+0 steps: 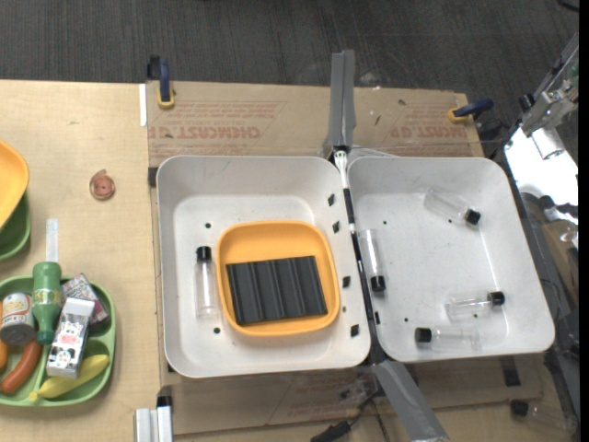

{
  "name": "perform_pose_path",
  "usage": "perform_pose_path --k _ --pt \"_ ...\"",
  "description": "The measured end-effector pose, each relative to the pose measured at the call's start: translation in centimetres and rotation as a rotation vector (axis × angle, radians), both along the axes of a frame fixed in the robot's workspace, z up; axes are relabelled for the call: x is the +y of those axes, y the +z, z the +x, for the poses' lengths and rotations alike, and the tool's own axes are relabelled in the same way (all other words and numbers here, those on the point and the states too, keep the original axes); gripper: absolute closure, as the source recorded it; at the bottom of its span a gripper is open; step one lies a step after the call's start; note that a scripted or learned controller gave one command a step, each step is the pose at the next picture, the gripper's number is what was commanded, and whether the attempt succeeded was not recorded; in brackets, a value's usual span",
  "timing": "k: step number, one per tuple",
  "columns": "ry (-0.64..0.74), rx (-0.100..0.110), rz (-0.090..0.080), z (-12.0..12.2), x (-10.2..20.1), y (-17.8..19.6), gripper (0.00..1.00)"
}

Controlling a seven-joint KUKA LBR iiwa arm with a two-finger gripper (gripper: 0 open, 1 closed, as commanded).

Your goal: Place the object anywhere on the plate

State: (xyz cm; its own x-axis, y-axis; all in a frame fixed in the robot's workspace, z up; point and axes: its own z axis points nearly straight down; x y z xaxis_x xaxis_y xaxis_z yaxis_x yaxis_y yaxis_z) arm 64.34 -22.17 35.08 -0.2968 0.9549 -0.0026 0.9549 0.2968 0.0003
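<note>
Inside the left bin (175, 247) sits an orange plate (276, 238); beside it, one vial (204, 279).

Left worktop (83, 136): green tray (101, 362) at near left with toy food, a green bottle (46, 295) and a small carton (66, 337). Yellow bowl (9, 187) at left edge. Small pink disc (103, 185) farther back. Blue-yellow clamps (161, 83) on far cardboard (276, 122).

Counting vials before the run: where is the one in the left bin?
In the camera view, that vial lies lengthwise on the left bin's floor, just left of the orange plate, black cap pointing away from the camera.
</note>
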Motion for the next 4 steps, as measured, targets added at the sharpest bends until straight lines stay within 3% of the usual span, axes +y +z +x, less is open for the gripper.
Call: perform_pose_path --k 1,2,3,4 --pt "0.001 0.000 0.000 0.0 0.0 0.0 0.00" --pt "0.001 0.001 0.001 -6.6 -0.1 3.9 0.00" --pt "0.353 0.003 0.002 -10.7 -0.1 -2.4 0.00" --pt "0.352 0.001 0.001 -10.7 -0.2 -1.6 1.00"
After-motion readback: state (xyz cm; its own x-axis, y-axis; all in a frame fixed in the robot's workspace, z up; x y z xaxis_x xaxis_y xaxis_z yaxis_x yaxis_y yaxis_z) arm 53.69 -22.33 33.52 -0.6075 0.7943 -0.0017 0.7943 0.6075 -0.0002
